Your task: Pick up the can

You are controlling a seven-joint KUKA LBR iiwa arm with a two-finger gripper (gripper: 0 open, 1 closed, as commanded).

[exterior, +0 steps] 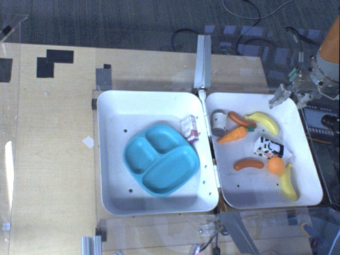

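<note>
Bananas (288, 184) are lying nearest; the gripper (284, 95) is hovering, apparently spread and holding nothing, over the right bin's (313, 195) far corner. Reaching the can (218, 122) likely comes next.

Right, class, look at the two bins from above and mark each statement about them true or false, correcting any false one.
1. The blue divided plate lies in the left bin. True.
2. The can is in the left bin with the plate. False: it lies in the right bin, by the wall next to the left bin.
3. The gripper holds the can. False: it is over the right bin's far right corner, apart from the can.
4. The carrot lies beside the can. True.
5. There is one banana in the right bin. False: there are two, the far banana and the near banana.
</note>
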